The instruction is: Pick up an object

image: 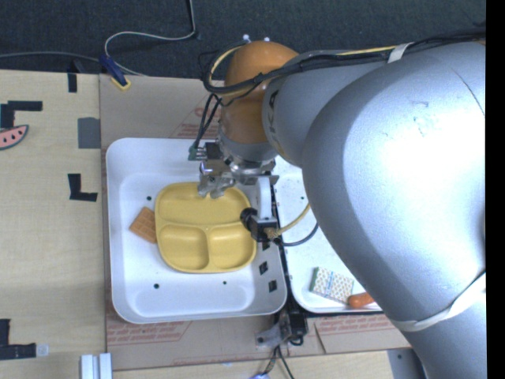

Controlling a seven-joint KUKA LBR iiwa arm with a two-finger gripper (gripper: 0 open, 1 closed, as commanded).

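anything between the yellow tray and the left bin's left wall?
Camera view: a tan cracker-like piece lies between the yellow tray and the left wall of the left bin, partly tucked under the tray's edge.

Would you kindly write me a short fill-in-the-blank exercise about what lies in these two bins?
1. The divided tray in the left bin is coloured ____.
2. The pincer sits over the tray's ____ edge in the picture.
3. The tan cracker pokes out from the tray's ____ side in the picture.

Missing words: yellow; top; left

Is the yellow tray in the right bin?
No, the yellow tray lies in the left bin, under the gripper.
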